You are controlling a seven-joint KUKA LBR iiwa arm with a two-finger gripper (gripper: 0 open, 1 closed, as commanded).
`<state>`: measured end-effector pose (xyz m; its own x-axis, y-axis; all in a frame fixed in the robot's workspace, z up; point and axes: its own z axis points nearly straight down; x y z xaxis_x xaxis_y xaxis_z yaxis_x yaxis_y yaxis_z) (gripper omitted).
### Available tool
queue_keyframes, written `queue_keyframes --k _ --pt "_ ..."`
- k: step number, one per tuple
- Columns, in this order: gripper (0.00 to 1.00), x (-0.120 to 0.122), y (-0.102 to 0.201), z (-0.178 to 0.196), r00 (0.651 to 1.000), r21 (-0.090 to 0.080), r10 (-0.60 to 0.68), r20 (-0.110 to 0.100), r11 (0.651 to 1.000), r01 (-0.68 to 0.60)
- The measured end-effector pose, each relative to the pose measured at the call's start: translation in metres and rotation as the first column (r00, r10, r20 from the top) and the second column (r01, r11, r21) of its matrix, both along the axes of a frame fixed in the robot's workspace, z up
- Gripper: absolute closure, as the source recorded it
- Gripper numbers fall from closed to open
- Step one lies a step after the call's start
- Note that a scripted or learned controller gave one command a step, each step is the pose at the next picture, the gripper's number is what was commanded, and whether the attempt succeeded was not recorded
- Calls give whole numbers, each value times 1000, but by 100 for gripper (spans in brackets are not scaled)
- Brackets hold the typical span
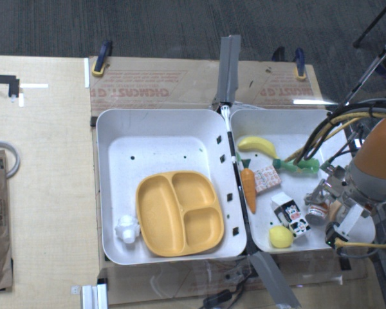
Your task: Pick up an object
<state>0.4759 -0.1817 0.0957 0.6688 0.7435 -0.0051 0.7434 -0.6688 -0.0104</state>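
Over the right bin's far corner, the end effector (321,206) hangs low among small toys.
Its metal tip sits near the bin's right wall, but I cannot tell how it is set or whether it has hold of anything. The right bin (289,122) is crowded: a smooth curved banana (257,147), a tapered orange carrot (248,188) lying along the divider, a green stick-shaped toy (298,166), a pink patterned block (266,179), a black-and-white boxy piece (291,213) and a round yellow lemon (281,237) near the front edge. Bare floor shows mainly at the back. The left bin (116,147) holds a glossy three-compartment yellow tray (179,212) and a small white lump (126,228) beside it, with open room behind them.
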Motion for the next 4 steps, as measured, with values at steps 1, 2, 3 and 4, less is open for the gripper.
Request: queue_keyframes --k 1,2,3,4 --pt "100 70 36 97 995 -3 98 4 995 -98" --pt "100 139 -26 17 933 -2 359 14 933 -359" --pt "100 139 -26 22 932 0 362 8 932 -362" --pt "100 140 41 101 837 -2 546 6 837 -546"
